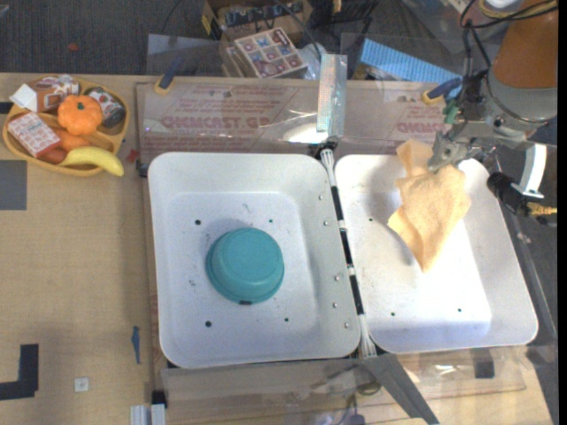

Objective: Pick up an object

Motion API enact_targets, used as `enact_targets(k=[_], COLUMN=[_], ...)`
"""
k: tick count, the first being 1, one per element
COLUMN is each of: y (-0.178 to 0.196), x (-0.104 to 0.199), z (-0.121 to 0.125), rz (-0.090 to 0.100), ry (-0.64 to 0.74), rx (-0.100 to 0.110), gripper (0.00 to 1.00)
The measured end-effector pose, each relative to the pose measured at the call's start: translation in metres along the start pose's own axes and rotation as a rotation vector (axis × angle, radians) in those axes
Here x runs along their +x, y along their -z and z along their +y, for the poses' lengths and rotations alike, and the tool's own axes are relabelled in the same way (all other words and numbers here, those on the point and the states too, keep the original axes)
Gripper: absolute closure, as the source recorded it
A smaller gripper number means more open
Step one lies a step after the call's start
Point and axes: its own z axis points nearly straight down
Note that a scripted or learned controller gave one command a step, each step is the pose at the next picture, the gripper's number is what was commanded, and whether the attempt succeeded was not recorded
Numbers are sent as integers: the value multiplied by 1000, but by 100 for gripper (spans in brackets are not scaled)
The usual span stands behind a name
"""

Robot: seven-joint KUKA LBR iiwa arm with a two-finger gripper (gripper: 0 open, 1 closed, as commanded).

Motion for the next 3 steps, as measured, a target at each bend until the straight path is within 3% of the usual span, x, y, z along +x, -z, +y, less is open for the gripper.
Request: enact_targets(k=[1, 2, 3], y=[-130, -145, -147], x=[-8, -32, 12], z=[15, -19, 6], rz=[-1, -3, -12], ry=[40, 159, 381], rx=[-2, -14, -25], gripper=[0, 0, 0])
